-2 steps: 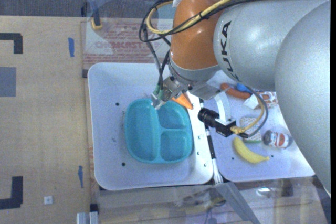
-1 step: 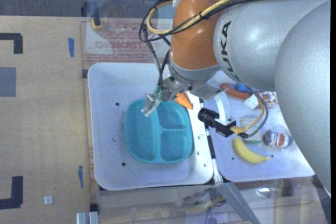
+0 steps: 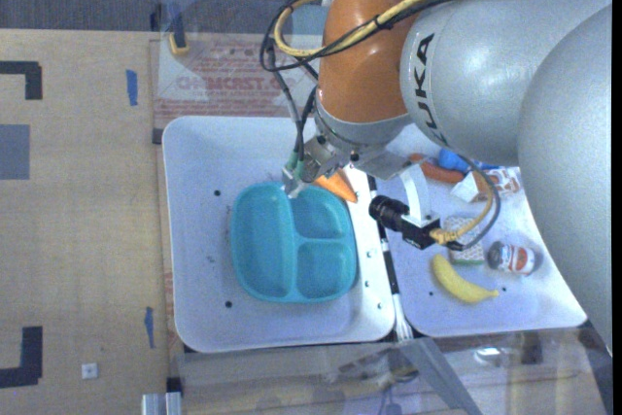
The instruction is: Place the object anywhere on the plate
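The big grey arm [image 3: 505,53] reaches in from three o'clock. The blue plate [image 3: 292,243] lies in the left bin [image 3: 194,209]. At the plate's one o'clock edge, the gripper [image 3: 296,175] pinches a small orange carrot [image 3: 335,183].

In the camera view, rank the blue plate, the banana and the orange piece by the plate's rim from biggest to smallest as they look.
1. Blue plate, plainly the largest.
2. Banana.
3. Orange piece, smallest as seen, but the arm covers part of it, so its full size is unsure.
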### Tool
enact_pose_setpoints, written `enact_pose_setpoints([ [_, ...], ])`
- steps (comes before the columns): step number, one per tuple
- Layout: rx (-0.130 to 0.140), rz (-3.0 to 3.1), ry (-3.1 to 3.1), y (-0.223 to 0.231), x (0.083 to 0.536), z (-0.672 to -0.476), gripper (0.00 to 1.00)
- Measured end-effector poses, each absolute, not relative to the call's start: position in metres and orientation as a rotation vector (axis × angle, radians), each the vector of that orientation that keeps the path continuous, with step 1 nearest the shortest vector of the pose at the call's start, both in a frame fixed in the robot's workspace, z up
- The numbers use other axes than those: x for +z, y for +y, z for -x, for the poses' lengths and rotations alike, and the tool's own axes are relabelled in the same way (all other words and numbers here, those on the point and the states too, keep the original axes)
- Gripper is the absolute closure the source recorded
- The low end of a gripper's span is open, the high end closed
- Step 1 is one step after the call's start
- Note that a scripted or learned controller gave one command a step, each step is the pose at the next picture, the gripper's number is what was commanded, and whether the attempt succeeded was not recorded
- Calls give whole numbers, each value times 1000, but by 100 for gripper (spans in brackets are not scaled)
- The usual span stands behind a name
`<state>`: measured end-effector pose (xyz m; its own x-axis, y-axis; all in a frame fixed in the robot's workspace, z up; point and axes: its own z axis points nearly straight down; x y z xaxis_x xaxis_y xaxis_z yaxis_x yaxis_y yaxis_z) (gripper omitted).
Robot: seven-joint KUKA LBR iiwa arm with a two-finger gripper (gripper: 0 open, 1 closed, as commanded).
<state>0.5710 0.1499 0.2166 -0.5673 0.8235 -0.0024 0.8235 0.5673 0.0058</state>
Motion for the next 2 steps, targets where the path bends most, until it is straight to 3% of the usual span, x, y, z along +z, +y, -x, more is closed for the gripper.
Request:
enact_pose_setpoints([
  [1,6,-1459,2777,150,217,-571,0],
  [2,9,-1459,2774,149,227,-572,100],
])
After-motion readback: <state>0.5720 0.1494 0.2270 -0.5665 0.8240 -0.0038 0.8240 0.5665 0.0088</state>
